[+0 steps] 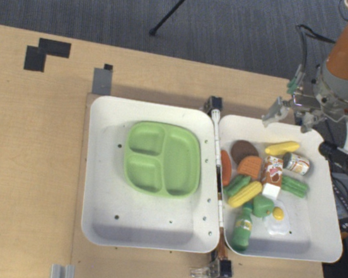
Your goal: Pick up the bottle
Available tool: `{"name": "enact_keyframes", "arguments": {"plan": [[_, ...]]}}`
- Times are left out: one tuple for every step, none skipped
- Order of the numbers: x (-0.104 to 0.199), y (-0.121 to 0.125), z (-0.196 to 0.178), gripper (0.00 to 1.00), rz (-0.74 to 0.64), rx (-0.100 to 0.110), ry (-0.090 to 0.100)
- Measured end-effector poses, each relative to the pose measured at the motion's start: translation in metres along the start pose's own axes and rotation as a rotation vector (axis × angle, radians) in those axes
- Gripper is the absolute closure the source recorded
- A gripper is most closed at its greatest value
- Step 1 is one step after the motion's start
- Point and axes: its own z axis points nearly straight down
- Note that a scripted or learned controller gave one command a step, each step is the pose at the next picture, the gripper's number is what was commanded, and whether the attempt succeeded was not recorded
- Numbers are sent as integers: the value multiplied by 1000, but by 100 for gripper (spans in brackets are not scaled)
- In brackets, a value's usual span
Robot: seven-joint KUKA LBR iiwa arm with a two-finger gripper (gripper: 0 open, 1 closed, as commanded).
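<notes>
A green bottle (pixel 242 229) with a pale label lies in the near left corner of the right bin (pixel 319 240), its cap end pointing away from me. My gripper (pixel 289 120) hangs above the bin's far rim, well away from the bottle. Its two fingers stand apart, open, with nothing between them.
The right bin also holds a yellow banana (pixel 282 147), a small can (pixel 296 164), a red-and-white carton (pixel 273 174), corn (pixel 245 193), green vegetables (pixel 294 186), an orange piece (pixel 250 167) and a brown disc (pixel 244 149). The left bin (pixel 102 176) holds a green divided plate (pixel 161 159).
</notes>
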Motion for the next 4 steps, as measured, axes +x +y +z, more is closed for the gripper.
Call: {"name": "enact_keyframes", "arguments": {"plan": [[-43, -62, 29, 0, -156, 0, -1], [-42, -136, 43, 0, -217, 0, 0], [1, -108, 153, 0, -281, -5, 1], [0, -119, 160, 0, -19, -13, 5]]}}
